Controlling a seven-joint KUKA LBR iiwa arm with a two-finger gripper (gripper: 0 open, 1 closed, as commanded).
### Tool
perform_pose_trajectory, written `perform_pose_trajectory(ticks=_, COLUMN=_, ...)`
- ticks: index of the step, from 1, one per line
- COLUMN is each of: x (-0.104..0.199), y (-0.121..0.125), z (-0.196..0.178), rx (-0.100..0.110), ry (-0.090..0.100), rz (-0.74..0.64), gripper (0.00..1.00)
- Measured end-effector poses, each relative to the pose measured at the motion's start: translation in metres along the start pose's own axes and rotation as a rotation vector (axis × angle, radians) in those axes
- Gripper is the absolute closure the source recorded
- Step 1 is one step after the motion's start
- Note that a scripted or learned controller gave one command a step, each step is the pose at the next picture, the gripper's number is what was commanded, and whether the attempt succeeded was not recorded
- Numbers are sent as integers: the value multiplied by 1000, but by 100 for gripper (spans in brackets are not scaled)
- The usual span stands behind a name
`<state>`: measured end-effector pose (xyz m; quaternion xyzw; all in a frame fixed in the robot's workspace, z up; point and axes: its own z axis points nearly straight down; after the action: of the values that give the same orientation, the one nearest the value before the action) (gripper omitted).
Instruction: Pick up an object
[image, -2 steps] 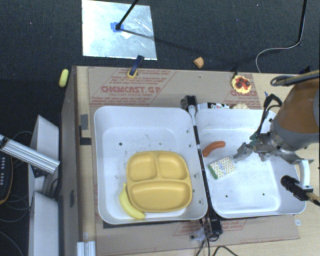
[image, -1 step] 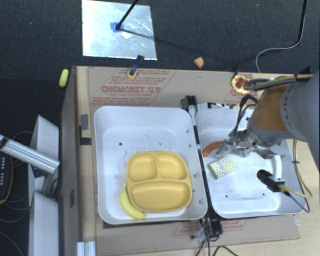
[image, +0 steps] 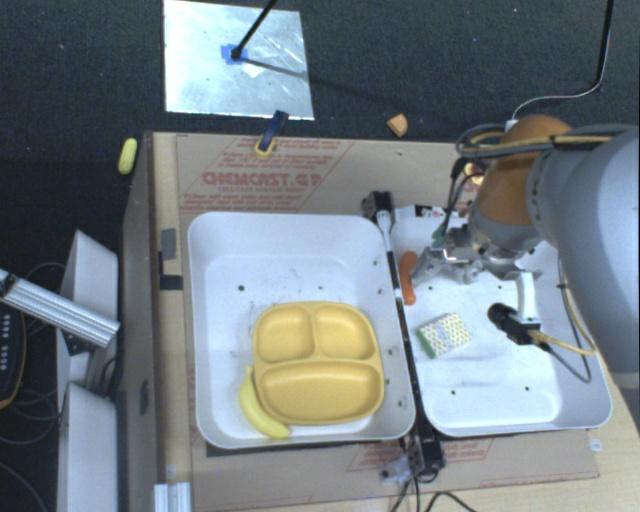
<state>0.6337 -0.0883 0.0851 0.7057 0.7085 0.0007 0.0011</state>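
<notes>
In the right bin (image: 520, 405), a small green and white patterned block (image: 443, 333) lies near the middle. An orange carrot-shaped piece (image: 407, 277) rests against that bin's left wall. My gripper (image: 438, 262) hangs low over the upper left part of the right bin, just right of the orange piece and above the patterned block. Nothing shows between its fingers. In the left bin (image: 290, 228), a yellow divided plate (image: 318, 362) lies with a yellow banana (image: 256, 408) tucked along its lower left edge.
The grey arm with its orange band (image: 510, 185) covers the upper right of the right bin. A black divider (image: 392, 290) runs between the bins. Outside the bench lie a small yellow object (image: 127, 154) and an orange bit (image: 397, 124).
</notes>
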Motion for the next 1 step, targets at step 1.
perform_pose_trajectory(ticks=1, x=0, y=-79, z=1, rx=2, ry=-1, rz=3, gripper=0)
